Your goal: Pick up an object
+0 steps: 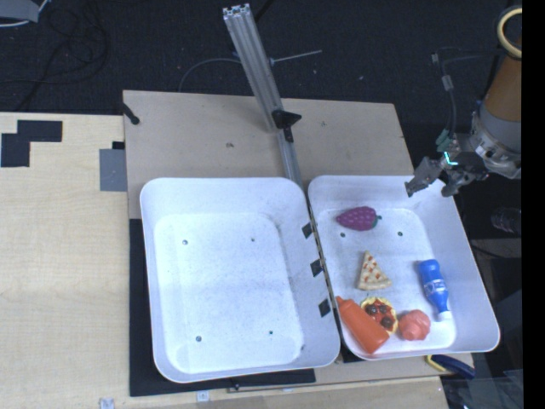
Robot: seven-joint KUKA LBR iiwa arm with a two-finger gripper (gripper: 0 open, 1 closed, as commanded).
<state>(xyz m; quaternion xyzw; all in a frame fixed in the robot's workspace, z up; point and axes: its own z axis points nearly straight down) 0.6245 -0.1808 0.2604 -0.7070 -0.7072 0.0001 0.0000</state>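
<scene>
Gripper hangs over the right bin's far right corner, fingers spread, nothing between them. Toys sit in that bin: purple grapes nearest the gripper, pizza slice, blue bottle, carrot, red ball. Grapes look light, stiff plastic, bumpy; best pinched across the short middle. Left bin alongside.
</scene>
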